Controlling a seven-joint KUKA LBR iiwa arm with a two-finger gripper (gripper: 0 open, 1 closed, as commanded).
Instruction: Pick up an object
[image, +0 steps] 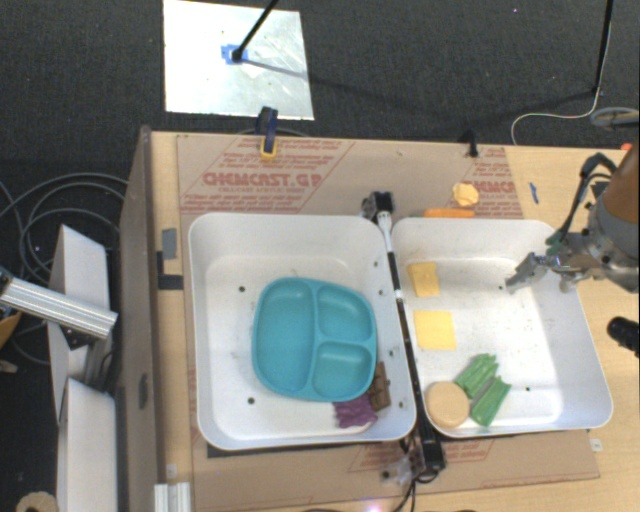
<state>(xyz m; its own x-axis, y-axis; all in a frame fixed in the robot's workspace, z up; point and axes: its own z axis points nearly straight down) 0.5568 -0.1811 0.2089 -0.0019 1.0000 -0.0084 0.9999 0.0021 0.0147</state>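
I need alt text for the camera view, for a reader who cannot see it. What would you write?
The arm's tool hovers at the right bin's upper right, apart from two yellow squares, a tan disc and green pieces in that bin. The left bin holds a teal divided plate, with purple and brown items at its lower right.

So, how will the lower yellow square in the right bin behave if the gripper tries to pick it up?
The yellow square looks thin and lies flat on the right bin floor, so fingers may slide over it. It is probably light, and likely to shift when pushed.
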